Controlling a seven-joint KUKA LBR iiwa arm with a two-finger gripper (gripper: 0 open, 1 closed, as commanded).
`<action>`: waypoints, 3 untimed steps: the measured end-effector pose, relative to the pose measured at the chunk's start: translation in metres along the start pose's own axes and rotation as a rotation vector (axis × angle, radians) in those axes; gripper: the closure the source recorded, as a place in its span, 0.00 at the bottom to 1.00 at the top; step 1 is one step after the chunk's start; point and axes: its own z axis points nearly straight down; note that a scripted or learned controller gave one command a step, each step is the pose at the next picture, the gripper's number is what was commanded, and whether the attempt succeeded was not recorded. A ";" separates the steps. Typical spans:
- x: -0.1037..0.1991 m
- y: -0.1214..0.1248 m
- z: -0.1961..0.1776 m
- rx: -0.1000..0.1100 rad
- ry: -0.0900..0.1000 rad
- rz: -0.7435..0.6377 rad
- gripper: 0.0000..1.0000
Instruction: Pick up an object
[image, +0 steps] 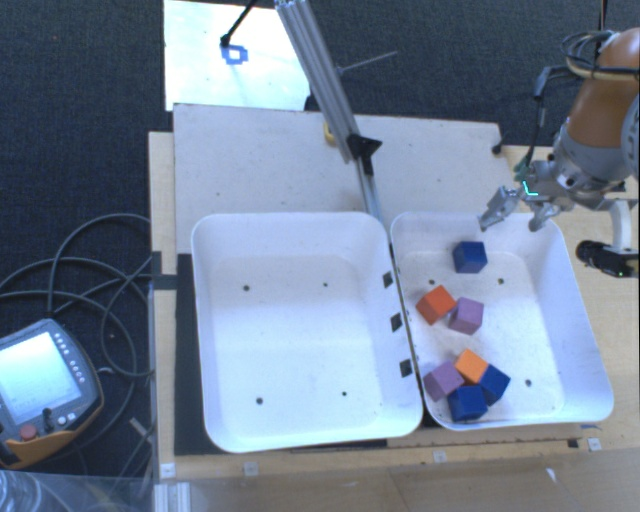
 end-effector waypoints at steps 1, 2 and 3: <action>0.000 0.001 -0.002 -0.003 -0.001 -0.001 0.00; 0.003 -0.002 0.039 -0.001 0.000 0.000 0.00; 0.007 0.000 0.100 0.002 0.000 -0.001 0.00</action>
